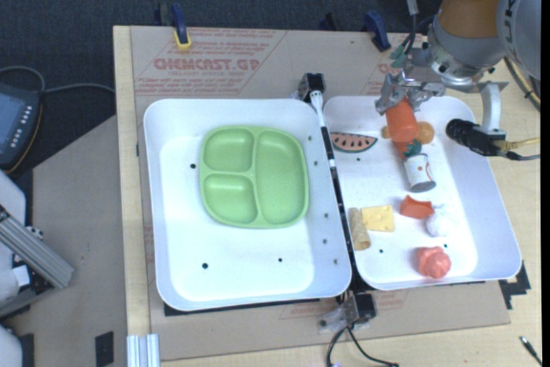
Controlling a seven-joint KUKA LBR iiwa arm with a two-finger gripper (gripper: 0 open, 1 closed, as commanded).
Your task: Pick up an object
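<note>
My gripper (403, 99) hangs over the far part of the right bin (481, 185), reaching in from the upper right. Its fingers are shut on the top of an orange carrot-like piece (399, 125), which hangs below them, slightly tilted. A small orange ball (424, 133) lies just right of that piece. On the bin floor close by lie a watermelon slice (354, 142) to the left and a small white can with a green top (419, 171) just in front.
Nearer in the right bin lie a red and white piece (417, 207), a white lump (437, 224), a yellow cheese wedge (378, 218), a tan cracker (357, 230) and a red fruit (432, 261). The left bin (172, 219) holds a green divided plate (255, 176).
</note>
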